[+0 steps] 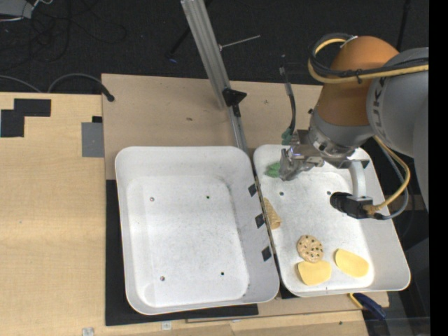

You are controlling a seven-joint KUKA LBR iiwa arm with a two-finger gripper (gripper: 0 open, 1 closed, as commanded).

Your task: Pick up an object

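The right bin holds a chocolate-chip cookie and two yellow pieces near its front. A tan piece lies against its left wall. A green object sits in the bin's back left corner. My gripper is low over that corner, right beside the green object and partly covering it. The grey arm with its orange band reaches in from the right above it.
The left bin stands beside the right one, joined by black clips along the shared wall. A slanted aluminium rail rises behind the bins. A black cable fitting hangs from the arm over the right bin.
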